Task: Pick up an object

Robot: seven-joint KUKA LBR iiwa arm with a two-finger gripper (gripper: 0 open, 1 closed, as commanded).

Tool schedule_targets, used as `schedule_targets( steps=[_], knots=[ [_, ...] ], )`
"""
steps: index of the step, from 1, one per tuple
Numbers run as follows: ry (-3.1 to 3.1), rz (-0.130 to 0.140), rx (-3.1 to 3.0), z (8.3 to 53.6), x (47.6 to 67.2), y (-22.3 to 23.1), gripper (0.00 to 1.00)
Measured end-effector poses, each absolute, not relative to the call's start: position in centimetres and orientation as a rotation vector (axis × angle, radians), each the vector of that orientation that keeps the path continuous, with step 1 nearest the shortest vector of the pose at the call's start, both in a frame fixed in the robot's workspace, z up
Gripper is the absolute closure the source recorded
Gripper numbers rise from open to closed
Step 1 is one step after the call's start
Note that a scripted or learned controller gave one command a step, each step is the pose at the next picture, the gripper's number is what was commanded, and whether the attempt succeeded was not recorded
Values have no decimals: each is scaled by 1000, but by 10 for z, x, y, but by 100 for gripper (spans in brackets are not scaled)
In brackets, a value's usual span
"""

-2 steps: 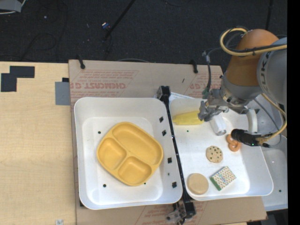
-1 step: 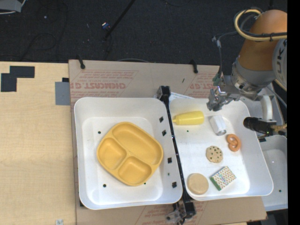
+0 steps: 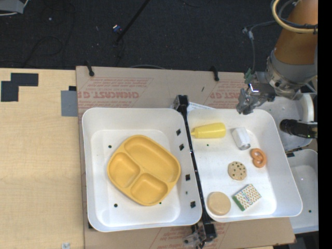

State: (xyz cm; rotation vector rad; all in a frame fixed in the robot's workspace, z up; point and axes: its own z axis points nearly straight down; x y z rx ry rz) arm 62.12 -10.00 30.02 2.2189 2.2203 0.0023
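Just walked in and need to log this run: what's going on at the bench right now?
A robot arm reaches in from the right, its gripper hanging over the far edge of the right bin, holding nothing. That bin has a yellow bottle, a small silver can, a pretzel, a cookie, a round tan bun and a patterned packet, all lying untouched. The left bin holds a yellow divided plate. Nothing has been picked up yet.

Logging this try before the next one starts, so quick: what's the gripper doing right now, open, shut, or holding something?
Gripper: cannot be told; it sits over the far edge of the right bin, nothing seen between its fingers.
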Motion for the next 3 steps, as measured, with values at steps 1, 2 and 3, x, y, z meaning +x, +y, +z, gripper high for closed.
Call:
schedule_targets(
  steps=[1, 2, 3],
  knots=[
    [2229, -3, 2220, 291, 613, -53, 100],
    [2229, -4, 2219, 281, 608, 4, 100],
    [2231, -4, 2218, 271, 606, 60, 100]
  ],
)
